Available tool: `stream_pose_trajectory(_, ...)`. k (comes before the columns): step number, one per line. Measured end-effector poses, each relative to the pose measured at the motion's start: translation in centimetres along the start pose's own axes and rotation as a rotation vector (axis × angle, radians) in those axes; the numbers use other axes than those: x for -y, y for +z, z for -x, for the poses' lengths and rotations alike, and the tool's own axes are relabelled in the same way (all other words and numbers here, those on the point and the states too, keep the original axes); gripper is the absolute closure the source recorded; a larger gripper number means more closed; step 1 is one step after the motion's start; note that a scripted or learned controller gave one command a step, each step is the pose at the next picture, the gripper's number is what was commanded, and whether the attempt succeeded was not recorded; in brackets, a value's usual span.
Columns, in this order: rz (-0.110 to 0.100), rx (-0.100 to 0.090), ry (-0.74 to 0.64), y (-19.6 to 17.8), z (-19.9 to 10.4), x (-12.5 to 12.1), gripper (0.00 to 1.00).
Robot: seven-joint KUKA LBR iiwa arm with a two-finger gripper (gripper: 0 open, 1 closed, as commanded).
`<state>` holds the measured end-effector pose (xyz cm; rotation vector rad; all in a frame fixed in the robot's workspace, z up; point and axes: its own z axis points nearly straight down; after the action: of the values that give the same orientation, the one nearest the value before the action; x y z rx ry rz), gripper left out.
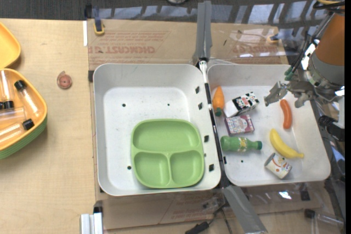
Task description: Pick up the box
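The box (239,125) is small, flat and pink-purple, and it lies in the right bin (323,172) left of centre. Just above it is a black-and-white cow-patterned carton (244,102). My gripper (285,99) hangs over the upper right part of that bin, well to the right of the box and a little farther back. Its fingers are spread open with nothing between them, directly over the top end of a red sausage (286,115).
Also in the right bin are an orange carrot (219,99), a green bottle (240,144), a banana (285,145) and a small white carton (278,166). A green divided plate (167,153) sits in the left bin (109,96). A yellow tray (19,112) holding vials is at far left.
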<state>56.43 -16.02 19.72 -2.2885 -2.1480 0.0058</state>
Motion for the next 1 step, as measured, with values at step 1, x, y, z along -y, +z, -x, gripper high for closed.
stream_pose_trajectory(1, 0.011, 0.002, -0.225, 10.02, -5.34, -0.57, 0.0)
